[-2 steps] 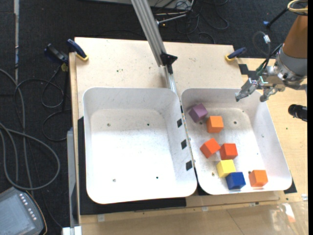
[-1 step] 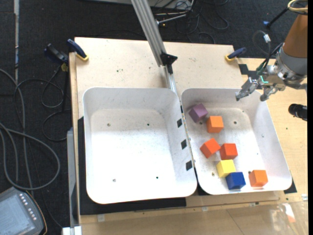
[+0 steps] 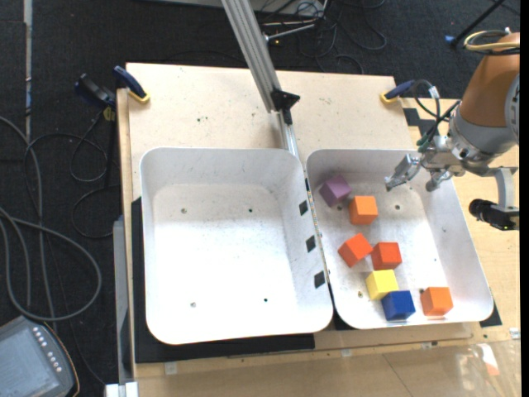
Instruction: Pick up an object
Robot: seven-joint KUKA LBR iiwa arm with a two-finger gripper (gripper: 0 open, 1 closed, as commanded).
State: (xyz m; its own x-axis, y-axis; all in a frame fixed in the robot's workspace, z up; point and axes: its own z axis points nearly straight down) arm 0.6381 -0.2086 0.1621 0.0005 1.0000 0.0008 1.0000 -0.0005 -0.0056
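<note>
Blocks lie in the right bin [image 3: 463, 238], seven of them, all small cubes with matte faces and soft edges. I count a purple block [image 3: 335, 191] near the far left corner, and just beside it an orange block [image 3: 363, 209]. Lower, two more orange ones sit close together: one turned like a diamond [image 3: 355, 249] and one redder cube [image 3: 386, 255]. Below them a yellow block [image 3: 381, 284] touches a blue block [image 3: 398, 305]. A last orange block [image 3: 436, 300] rests near the front wall, a little apart from the blue one.

Both bins are shallow white trays with rounded corners and smooth, slightly speckled floors. The left bin [image 3: 165, 222] has only small dark specks on its floor. They stand on a pale wooden bench [image 3: 215, 106], and a grey metal rail [image 3: 248, 35] runs at a slant from the top down to the gap between the bins.

The gripper [image 3: 409, 174] is over the far right part of the right bin, with thin metal fingers spread apart and pointing to the left. I see nothing between them. It is well apart from the nearest block, the orange one. The arm [image 3: 492, 98] behind it is grey with an orange band.
</note>
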